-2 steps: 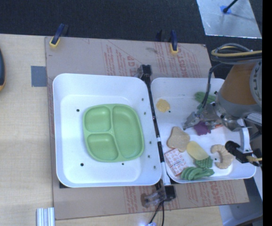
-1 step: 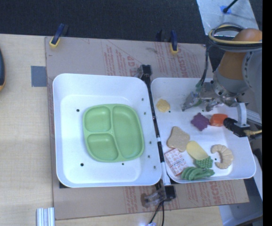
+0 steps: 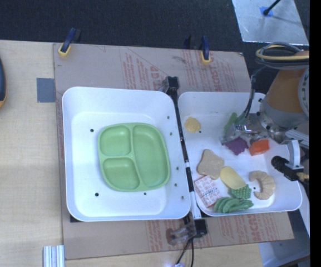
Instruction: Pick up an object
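Camera view: fingers (image 3: 237,136) over purple toy (image 3: 237,146) (touching?).

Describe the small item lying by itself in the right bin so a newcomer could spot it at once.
Start at the right bin, then go to its upper left corner beside the divider. The small round pale-yellow piece lies there on bare white floor, apart from the cluster of toy food lower down.

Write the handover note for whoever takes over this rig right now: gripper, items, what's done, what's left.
Gripper: low in the right bin, at the purple piece and green piece; whether the fingers are open or shut can't be told.
Also in the right bin: orange piece, bread slice, yellow piece, croissant, packet, pea pods, small round piece.
Left bin: green tray.
Done: no pick confirmed.
Left: lift one item.
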`<act>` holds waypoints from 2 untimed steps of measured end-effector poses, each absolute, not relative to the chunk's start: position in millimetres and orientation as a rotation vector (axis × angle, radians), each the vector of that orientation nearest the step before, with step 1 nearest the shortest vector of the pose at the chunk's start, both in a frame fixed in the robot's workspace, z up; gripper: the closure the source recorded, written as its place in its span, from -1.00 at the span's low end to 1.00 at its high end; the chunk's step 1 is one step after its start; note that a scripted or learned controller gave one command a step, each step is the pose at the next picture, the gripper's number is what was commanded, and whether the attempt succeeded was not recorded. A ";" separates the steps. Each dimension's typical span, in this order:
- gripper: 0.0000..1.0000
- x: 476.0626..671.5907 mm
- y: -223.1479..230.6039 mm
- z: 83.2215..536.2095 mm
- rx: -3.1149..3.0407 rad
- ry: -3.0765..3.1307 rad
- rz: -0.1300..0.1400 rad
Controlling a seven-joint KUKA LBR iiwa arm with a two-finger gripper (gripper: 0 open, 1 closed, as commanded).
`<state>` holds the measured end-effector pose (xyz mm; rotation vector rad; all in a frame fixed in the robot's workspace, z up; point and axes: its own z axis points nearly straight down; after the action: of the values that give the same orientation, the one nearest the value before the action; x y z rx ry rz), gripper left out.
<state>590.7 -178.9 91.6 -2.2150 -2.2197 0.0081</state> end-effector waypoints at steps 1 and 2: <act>1.00 593.8 -179.2 103.7 -2.215 -2.226 0.004; -1.00 593.6 -179.2 103.1 -2.214 -2.226 0.005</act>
<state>593.6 -179.2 103.1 -2.2141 -2.2261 0.0048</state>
